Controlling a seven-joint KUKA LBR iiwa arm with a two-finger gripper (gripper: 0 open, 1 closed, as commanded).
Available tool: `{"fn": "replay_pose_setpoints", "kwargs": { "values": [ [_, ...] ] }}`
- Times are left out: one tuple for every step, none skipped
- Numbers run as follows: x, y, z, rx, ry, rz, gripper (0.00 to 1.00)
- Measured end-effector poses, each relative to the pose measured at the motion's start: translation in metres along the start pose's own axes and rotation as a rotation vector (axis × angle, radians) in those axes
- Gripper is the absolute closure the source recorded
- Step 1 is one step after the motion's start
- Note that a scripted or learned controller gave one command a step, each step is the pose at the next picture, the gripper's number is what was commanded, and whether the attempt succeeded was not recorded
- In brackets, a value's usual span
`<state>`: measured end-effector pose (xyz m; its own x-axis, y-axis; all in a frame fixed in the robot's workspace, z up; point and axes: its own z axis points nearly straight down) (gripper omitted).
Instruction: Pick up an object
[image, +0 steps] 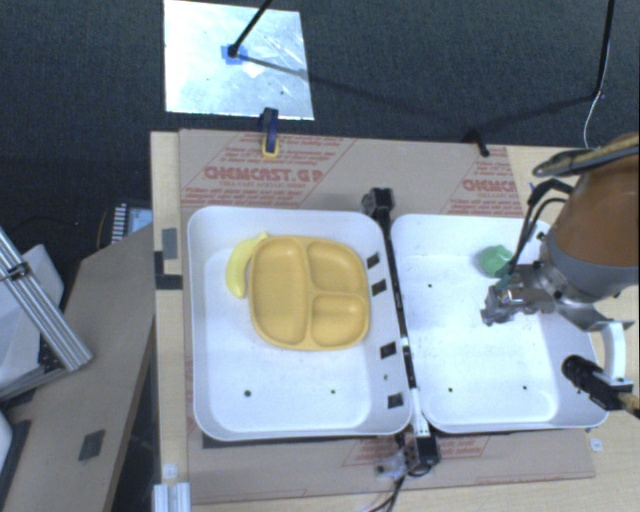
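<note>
beside the claw (497, 304), small round green object (493, 260), no clear long axis

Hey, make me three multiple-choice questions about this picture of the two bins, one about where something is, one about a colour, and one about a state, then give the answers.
1. Where is the yellow divided plate?
A. in the left bin
B. in the right bin
C. on the cardboard behind the bins

2. What colour is the small object near the back of the right bin?
A. red
B. green
C. blue

3. How does the plate lie?
A. propped on its edge
B. upside down
C. flat, hollows facing up

Answers:
1. A, it lies in the bin left of the divider.
2. B, it is green, beside the gripper.
3. C, its three hollows are open to the camera.
</note>
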<state>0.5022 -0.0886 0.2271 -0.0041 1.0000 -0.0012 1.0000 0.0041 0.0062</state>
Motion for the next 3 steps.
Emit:
{"fn": "replay_pose_setpoints", "kwargs": {
  "values": [
    [0.045,0.026,-0.005,0.002,0.002,-0.005,1.00],
    [0.103,0.039,-0.012,0.003,0.003,-0.007,1.00],
    [0.158,0.054,-0.018,0.003,0.004,-0.007,1.00]
  ]
}}
